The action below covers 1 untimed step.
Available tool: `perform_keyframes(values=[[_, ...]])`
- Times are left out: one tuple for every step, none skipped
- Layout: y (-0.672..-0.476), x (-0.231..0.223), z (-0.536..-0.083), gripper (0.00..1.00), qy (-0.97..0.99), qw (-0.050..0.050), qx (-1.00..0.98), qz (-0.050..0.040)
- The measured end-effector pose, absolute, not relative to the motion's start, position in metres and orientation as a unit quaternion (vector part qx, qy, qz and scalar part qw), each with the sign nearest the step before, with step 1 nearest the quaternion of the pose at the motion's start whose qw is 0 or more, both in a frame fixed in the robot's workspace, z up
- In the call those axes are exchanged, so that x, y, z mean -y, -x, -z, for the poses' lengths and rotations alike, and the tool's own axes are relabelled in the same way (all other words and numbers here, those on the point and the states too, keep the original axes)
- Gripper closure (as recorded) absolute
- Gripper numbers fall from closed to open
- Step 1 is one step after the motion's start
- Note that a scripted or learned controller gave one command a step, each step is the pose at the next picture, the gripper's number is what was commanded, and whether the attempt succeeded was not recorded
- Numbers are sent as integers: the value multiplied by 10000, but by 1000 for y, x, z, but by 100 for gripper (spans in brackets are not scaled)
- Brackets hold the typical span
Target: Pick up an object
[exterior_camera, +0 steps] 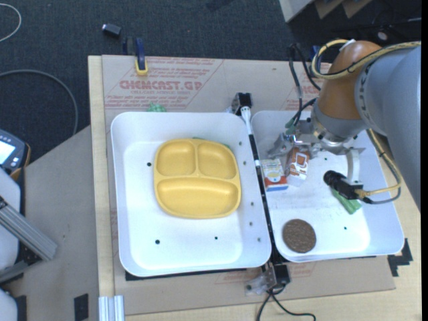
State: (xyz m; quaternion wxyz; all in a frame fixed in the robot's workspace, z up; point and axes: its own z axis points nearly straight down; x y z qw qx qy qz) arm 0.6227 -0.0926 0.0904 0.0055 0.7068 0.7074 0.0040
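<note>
In the right bin [381, 236], my gripper [292, 143] hangs low over the bin's upper left part, just above two small cartons. A red and white carton [298, 165] lies directly below the gripper, close to or touching it. To its left, by the bin's left wall, lies a white carton with orange and blue print [272, 173]. A brown round disc [299, 235] rests near the bin's front edge. A small green piece [352, 204] lies right of the cartons. The grey wrist hides the gripper's upper part.
The left bin [134, 233] holds a yellow divided plate [197, 178] at its middle. The divider between the bins runs just left of the cartons. The arm's grey body with its orange band [348, 72] covers the right bin's upper right.
</note>
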Motion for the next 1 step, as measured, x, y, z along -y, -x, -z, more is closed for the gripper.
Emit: perform_keyframes(values=[[-624,93,-101,100,-7070,68,-7072,-50]])
